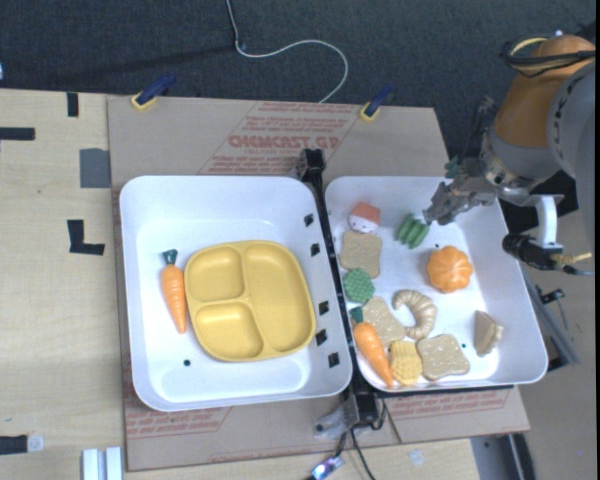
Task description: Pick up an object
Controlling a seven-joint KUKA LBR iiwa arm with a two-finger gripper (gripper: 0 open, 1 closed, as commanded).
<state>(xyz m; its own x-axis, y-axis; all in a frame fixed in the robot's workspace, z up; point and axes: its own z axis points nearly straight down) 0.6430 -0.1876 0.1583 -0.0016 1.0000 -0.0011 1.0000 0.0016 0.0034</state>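
My gripper (446, 205) hangs over the far part of the right bin (510, 268), reaching in from the right. Just below and left of it lies a small green ridged toy (412, 231); I cannot see whether they touch. Nothing shows between the gripper's tips. An orange fruit (449, 269) sits a little nearer, towards the front. A red and white piece (363, 215) lies to the gripper's left.
The right bin also holds a cracker (361, 253), a green round piece (359, 286), a croissant (417, 310), a carrot (372, 353), corn (405, 363) and bread slices (442, 356). The left bin (145, 208) holds a yellow divided plate (252, 299) and a carrot (174, 293).
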